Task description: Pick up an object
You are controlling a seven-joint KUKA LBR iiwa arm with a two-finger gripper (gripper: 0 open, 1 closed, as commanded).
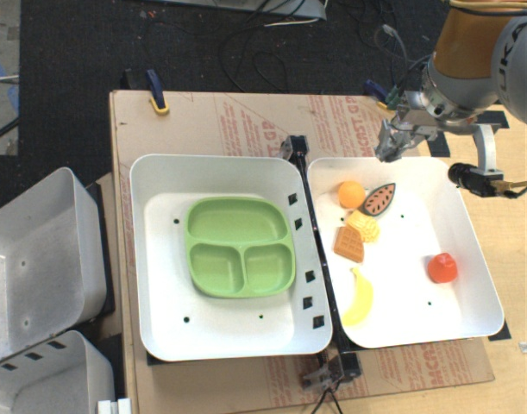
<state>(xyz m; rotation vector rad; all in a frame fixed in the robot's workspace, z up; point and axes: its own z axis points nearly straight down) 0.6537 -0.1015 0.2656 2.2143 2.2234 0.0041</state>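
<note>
Gripper (391, 151), grip state unclear, hangs near orange ball (351, 194), apart.

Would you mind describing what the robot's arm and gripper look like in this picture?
The arm is a thick rounded body, grey with a broad orange band above the wrist. Below that sits a silver-grey metal wrist section carrying a small metallic gripper. Thin cables run around the wrist, and a white bracket with a black fitting hangs beside it.

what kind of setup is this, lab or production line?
Most likely a robot lab test bench: the arm's hand hangs over two white bins clamped to a cardboard-topped bench, toy food such as a banana in one, loose cables behind.
</note>
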